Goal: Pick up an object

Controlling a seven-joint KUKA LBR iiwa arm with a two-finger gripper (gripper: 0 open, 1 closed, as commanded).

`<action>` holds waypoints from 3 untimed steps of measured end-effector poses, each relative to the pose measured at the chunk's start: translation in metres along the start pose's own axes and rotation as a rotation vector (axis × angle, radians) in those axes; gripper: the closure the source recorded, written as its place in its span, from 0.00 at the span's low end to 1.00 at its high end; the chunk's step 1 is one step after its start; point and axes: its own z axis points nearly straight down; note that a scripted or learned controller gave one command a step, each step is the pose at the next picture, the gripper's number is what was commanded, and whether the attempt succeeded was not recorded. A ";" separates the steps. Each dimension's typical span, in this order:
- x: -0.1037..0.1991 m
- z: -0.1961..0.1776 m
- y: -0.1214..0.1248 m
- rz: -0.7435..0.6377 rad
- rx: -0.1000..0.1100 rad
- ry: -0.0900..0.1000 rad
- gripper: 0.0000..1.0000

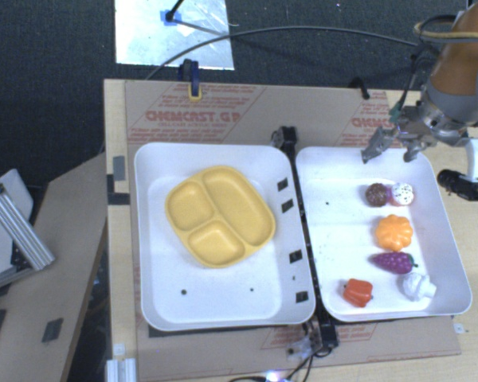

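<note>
Arm (462,62) cut off by the frame's right edge, upper right. White crumpled item (417,286) in right bin's lower right corner: too small to identify. Aluminium frame (12,221) clipped at left edge.

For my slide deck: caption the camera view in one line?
Open tool above right bin's far edge; toy foods line its right side, yellow tray in left bin.

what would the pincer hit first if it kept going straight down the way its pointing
Probably the bare white floor of the right bin near its far edge. The pincer hangs open above it, short of the brown ball; depth is hard to judge.
</note>
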 end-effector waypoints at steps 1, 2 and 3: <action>0.000 -0.008 0.003 -0.002 -0.013 -0.002 0.00; 0.003 0.033 0.005 -0.005 -0.011 -0.002 0.00; 0.000 0.088 -0.004 0.000 -0.009 -0.001 0.00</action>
